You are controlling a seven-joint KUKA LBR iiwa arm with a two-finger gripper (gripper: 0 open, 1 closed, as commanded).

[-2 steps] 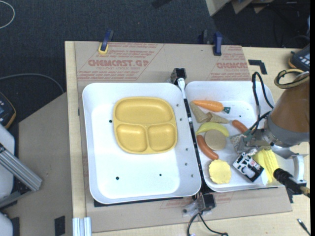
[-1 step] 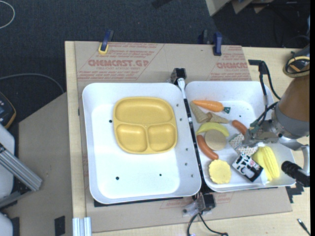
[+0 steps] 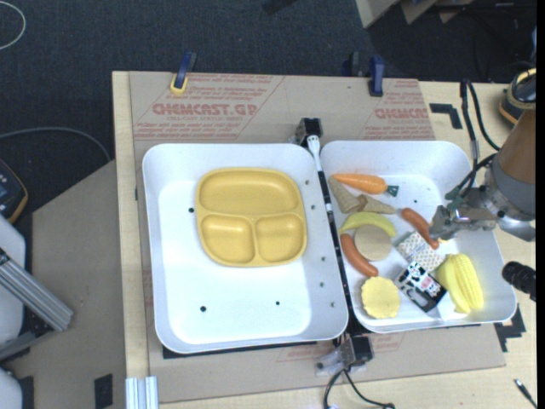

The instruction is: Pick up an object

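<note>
Item: gripper (image 3: 444,221), right bin (image 3: 430,154), poised over the red sausage (image 3: 417,225) beside the corn (image 3: 461,282); finger state I cannot tell. I'd centre on the sausage, straddle its narrow width, avoid neighbours, then descend squarely.
</note>
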